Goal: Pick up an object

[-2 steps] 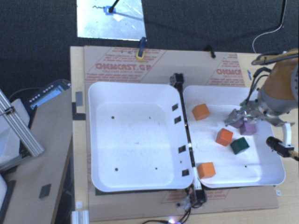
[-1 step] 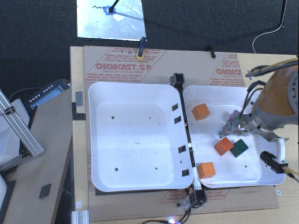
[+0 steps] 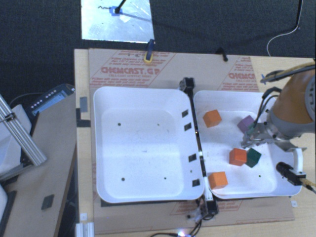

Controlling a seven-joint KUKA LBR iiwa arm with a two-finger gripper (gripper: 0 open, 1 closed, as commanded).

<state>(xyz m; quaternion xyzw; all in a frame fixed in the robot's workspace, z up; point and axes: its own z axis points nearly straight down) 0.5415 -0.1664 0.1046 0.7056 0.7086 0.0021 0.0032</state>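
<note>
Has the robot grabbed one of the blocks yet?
Not yet, it seems. The gripper is down in the right bin, just above the dark orange block and green block. Both look to rest on the bin floor, as do the purple block and two orange blocks. Grabbing and lifting remain.

Bench (image 3: 123, 65) with two white bins (image 3: 143, 191)

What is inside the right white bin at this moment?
The right bin holds three orange blocks, a green block and a purple block. The gripper and arm cover the bin's right part, so anything there is hidden.
</note>
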